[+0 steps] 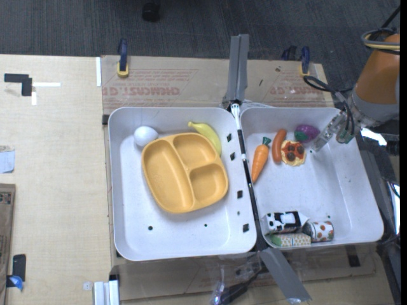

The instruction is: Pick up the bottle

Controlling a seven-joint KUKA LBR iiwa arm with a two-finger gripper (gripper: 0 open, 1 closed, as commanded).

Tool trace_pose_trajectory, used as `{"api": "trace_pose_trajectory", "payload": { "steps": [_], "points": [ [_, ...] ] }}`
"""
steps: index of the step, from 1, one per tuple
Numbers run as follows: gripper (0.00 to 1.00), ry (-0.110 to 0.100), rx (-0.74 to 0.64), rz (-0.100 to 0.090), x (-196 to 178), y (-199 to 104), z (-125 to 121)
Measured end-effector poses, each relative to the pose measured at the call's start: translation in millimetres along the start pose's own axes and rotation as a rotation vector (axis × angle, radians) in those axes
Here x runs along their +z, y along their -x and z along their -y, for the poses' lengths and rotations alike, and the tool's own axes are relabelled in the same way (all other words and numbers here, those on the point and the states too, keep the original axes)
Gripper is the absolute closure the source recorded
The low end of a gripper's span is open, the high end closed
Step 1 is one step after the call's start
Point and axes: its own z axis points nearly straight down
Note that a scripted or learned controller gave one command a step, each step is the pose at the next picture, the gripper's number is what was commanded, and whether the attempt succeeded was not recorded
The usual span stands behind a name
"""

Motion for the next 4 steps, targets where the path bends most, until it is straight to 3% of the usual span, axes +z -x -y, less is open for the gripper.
{"api": "trace_pose_trajectory", "payload": {
  "steps": [1,2,3,4],
  "points": [
    [1.00,0.000,-0.091,-0.002,-134,-19,9],
    [1.00,0.000,-0.133,-0.003,10,-24,29],
    [1.00,0.002,-0.410,-0.002,-160,-15,21],
    [1.00,0.001,-0.368,-0.003,-273,-49,14]
  ]
}}
